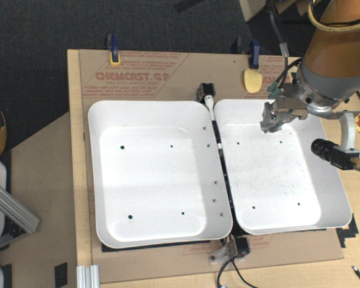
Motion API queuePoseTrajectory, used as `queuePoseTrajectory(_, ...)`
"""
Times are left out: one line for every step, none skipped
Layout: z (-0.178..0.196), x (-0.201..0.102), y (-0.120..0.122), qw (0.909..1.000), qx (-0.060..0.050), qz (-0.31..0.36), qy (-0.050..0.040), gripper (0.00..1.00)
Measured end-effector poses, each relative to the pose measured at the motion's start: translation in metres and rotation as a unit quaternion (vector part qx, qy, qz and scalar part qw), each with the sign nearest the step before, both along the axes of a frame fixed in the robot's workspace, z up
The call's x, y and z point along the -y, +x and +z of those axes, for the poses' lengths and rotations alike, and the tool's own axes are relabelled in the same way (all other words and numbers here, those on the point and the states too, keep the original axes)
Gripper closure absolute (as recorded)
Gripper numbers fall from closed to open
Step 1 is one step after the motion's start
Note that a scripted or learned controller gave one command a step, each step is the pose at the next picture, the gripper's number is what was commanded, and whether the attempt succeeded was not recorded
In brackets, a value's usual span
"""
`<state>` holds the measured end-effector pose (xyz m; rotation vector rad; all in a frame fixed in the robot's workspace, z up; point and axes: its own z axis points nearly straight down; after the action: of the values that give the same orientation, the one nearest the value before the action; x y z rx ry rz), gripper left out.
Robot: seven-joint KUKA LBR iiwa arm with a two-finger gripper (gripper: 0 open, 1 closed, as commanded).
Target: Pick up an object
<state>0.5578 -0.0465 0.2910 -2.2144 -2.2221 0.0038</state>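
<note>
brown table, two white bins, one small yellow lump

dark floor lies all around a brown table (144,71). on it sit two white bins side by side, the left bin (93,161) and the right bin (333,191).

the claw (275,120) hangs over the far end of the right bin, on the end of the big grey and orange arm (339,35). i cannot tell how far open the claw is. i see nothing in its hold.

the one loose thing i can pick out is a pale yellow lump (252,80). it lies on the brown table just behind the right bin, near the claw but outside the bin. i think this may be the thing to pick up, but i am not sure.

it looks soft and light, maybe like foam, so it should squash a bit and not break. it is rounded, so it could slip out sideways. i would take it across its middle, where it is widest, and squeeze gently.

counting now: one arm, one claw, two bins, one yellow lump. two blue clamps pinch the far edge of the table, a left clamp (113,42) and a right clamp (254,51). each bin floor has four small black dots.
</note>
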Motion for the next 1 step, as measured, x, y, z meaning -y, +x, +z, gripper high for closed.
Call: queuePoseTrajectory(0.1474,-0.0463,-0.0099,0.9999,0.011,0.001,-0.0002,1.00)
